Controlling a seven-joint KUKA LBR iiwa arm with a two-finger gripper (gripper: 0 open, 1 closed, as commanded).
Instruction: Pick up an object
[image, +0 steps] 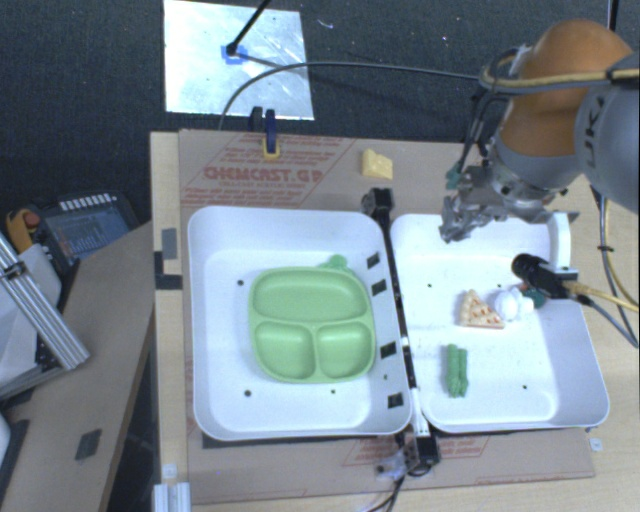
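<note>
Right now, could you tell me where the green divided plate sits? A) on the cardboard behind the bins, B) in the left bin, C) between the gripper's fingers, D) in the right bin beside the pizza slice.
B: the green divided plate lies flat in the left bin, while the toy pizza slice lies in the right bin.

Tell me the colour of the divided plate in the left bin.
Light green; the plate shows best in the camera view.

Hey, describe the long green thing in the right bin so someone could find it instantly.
Look in the right white bin, along its near left part. The green pickle-like stick lies there alone, below the waffle-patterned wedge; it is the bin's only green item.
</note>
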